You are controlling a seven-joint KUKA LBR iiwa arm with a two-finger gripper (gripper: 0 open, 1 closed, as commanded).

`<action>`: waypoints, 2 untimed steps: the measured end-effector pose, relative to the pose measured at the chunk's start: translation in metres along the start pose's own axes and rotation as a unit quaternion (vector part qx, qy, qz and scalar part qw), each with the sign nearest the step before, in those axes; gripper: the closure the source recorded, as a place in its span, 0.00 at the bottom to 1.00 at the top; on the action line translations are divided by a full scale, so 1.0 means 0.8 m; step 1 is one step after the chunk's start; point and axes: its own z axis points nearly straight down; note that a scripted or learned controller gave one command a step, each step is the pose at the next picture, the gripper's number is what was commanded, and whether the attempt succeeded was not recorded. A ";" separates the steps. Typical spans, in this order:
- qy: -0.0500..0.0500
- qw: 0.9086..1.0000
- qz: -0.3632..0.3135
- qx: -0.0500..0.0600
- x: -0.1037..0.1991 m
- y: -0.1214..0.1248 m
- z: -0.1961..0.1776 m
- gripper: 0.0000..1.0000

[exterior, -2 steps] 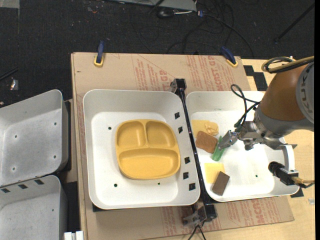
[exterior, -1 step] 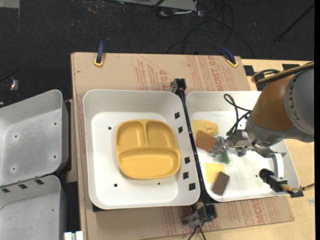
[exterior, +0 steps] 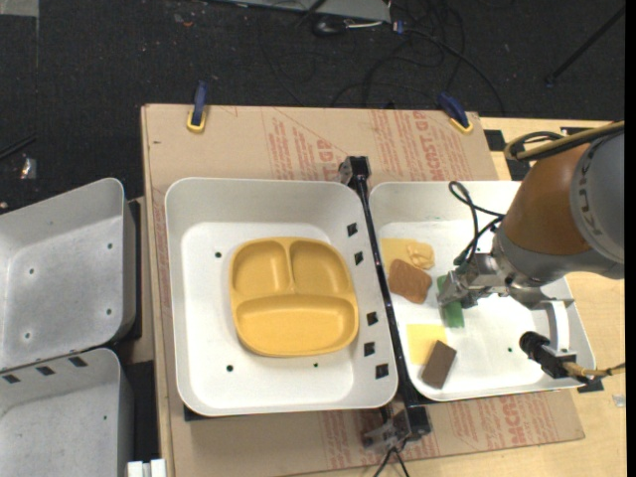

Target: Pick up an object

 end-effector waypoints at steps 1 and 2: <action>-0.001 1.000 -0.003 -0.002 0.008 0.008 -0.058 1.00; -0.001 1.000 -0.003 -0.003 0.003 0.016 -0.135 1.00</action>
